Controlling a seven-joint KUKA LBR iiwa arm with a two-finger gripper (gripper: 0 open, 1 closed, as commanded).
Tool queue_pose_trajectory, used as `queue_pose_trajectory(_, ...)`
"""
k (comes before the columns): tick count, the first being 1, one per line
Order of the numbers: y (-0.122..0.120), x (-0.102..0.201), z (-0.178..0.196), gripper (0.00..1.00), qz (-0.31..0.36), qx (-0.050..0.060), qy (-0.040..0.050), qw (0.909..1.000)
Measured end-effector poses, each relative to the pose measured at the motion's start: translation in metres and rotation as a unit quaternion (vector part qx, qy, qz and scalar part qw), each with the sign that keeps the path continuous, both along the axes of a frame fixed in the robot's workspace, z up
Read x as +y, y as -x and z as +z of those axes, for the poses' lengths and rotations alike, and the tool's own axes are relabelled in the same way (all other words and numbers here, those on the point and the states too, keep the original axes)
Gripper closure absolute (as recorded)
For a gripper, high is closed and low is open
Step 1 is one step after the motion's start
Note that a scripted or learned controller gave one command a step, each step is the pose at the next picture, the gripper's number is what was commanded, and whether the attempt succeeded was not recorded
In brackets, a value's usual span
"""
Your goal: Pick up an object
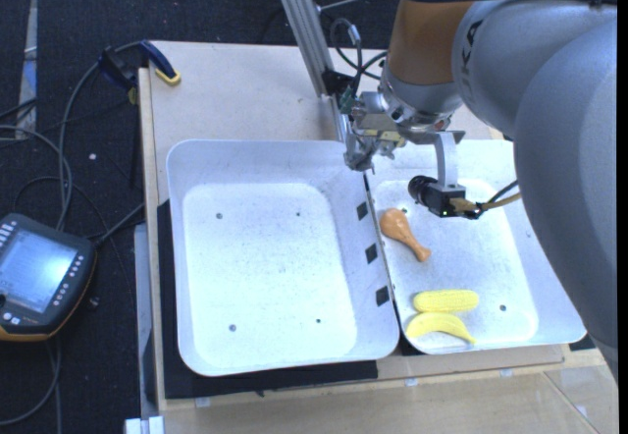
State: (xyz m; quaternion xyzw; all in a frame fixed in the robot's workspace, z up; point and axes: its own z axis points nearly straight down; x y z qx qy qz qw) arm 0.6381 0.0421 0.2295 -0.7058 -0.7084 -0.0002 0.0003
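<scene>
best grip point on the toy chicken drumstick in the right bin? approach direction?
Likely the drumstick at its thick, rounded meat end, upper left, coming straight down with fingers across its width. It lies flat and diagonal, the thin bone end pointing lower right; the fat end gives more surface. The corn and banana lie apart, nearer the front.

Bench [245,98]: pale wood top, bare at the back.
Left bin [265,265]: white, shallow, on the bench.
Right bin [510,265]: white, touching the left bin's edge.
Clamp [147,64]: back left corner.
</scene>
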Motion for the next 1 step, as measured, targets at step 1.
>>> queue_pose_trajectory(1, -0.0149, 0.0473, -0.0076, 1.0, 0.0, 0.0, 0.0, 1.0)
